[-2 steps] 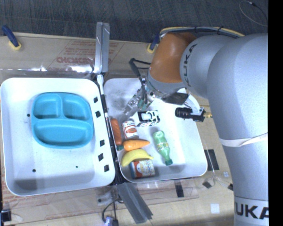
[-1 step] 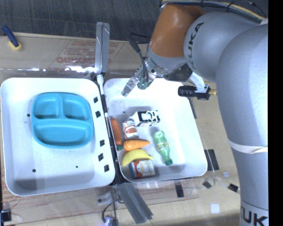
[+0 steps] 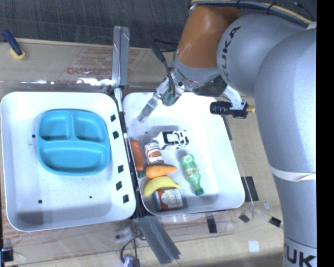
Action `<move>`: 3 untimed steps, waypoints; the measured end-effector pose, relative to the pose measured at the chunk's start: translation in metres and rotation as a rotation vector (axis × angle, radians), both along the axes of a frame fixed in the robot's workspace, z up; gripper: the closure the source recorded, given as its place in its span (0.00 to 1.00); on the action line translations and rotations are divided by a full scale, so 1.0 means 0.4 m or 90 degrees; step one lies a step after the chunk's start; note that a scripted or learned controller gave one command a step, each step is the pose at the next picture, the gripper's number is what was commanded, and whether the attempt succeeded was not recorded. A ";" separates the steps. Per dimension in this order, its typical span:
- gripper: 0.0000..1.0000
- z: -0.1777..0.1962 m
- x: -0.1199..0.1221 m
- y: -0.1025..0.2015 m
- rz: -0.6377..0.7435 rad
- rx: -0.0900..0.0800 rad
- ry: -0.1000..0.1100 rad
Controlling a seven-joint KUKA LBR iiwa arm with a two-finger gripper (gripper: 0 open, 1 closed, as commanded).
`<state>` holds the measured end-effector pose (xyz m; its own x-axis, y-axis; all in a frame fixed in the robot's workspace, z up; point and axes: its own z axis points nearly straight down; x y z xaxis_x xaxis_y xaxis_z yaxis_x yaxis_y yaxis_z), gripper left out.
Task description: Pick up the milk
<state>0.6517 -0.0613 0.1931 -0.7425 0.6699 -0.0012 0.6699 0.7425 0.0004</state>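
The milk (image 3: pixel 175 138) is a small white carton with black cow patches, lying on its side near the middle of the right bin (image 3: pixel 222 149). My gripper (image 3: pixel 147 111) hangs over the far left part of that bin, slanting down and to the left. It is above and to the left of the milk, clearly apart from it, and nothing shows in its grasp.
Beside the milk lie a sausage (image 3: pixel 136 154), a small can (image 3: pixel 153 152), a carrot (image 3: pixel 160 171), a banana (image 3: pixel 157 186), a jar (image 3: pixel 168 199) and a green bottle (image 3: pixel 192 174). The left bin (image 3: pixel 16 193) holds a blue divided plate (image 3: pixel 73 140). The arm's bulk overhangs the right side.
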 end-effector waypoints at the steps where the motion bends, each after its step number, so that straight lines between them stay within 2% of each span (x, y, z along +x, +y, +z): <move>1: 0.00 -0.228 -0.178 -0.170 0.079 0.000 0.001; 2: 0.00 0.038 -0.008 -0.185 0.058 -0.001 -0.001; 3: 0.00 -0.201 -0.063 -0.269 0.079 0.000 0.000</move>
